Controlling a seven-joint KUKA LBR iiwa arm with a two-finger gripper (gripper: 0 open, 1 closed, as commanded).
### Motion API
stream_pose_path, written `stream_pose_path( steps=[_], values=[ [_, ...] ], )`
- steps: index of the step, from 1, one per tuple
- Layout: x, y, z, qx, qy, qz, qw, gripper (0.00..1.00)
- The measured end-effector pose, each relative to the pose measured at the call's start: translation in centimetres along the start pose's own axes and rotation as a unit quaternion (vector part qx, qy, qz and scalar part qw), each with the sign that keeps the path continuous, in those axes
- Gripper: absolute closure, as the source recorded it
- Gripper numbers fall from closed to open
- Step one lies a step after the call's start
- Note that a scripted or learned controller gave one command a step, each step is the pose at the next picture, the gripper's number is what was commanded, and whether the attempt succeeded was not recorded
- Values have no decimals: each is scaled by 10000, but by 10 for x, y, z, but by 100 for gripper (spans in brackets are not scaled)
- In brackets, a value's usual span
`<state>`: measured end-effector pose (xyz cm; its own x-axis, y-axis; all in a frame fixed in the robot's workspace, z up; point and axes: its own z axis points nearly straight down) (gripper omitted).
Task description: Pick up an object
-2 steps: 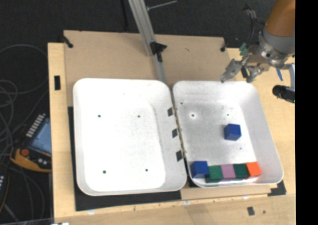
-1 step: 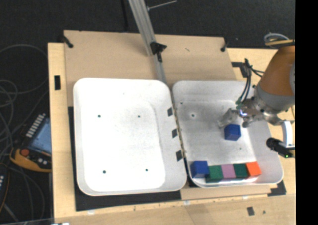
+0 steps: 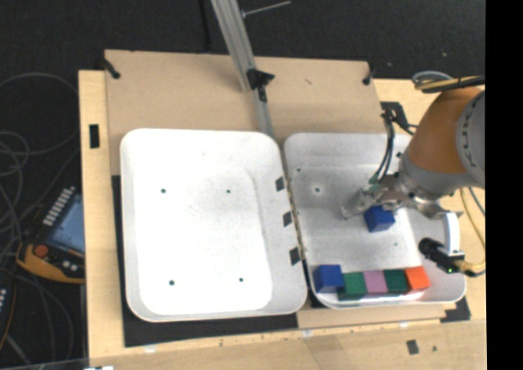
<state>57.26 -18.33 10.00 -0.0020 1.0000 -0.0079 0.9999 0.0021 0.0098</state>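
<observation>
while the gripper [image 3: 372,205] hangs over the blue block [image 3: 378,219] mid right bin [image 3: 327,164], whether it grips is unclear; centre squarely on the block before lifting, avoiding the row of blocks [image 3: 372,281].

Two white bins [image 3: 204,148] hold blue [image 3: 378,219], green [image 3: 354,284], pink [image 3: 375,282] and orange [image 3: 417,278] blocks (arm [image 3: 445,144] orange-banded).

Matt white plastic bins [image 3: 204,221], pale wooden bench [image 3: 180,91], ribbed metal rail [image 3: 229,17]
</observation>
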Motion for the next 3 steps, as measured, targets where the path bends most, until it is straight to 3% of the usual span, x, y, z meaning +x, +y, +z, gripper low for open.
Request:
stream_pose_path(
  steps=[1, 2, 3],
  values=[
    [-2, 1, -12, -22, 4, 46, 10000, 100],
    [108, 34, -102, 7, 46, -42, 10000, 100],
    [175, 9, -98, 53, 54, -30, 10000, 100]
  ],
)
